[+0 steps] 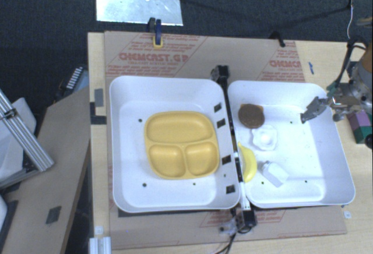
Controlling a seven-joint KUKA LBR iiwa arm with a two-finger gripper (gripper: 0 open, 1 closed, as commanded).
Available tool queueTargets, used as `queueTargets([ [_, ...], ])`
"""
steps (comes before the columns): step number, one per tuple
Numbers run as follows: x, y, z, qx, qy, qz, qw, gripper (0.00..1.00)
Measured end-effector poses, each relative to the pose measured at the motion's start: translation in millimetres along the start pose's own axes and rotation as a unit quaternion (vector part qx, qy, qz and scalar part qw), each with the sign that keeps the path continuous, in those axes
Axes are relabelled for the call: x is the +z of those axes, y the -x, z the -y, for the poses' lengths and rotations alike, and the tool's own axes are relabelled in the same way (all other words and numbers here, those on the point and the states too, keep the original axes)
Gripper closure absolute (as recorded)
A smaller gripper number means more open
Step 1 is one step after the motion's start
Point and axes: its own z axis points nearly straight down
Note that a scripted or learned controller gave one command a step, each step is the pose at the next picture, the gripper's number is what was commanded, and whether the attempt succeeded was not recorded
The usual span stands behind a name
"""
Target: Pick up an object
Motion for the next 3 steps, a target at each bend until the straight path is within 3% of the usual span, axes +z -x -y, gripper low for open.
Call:
queueTargets([
  [1,-4,0,-2,-0.001,0.004,0.001,1.0,0.0],
  [3,103,-5,-6,0.0,0.002,0.0,1.0,0.0],
])
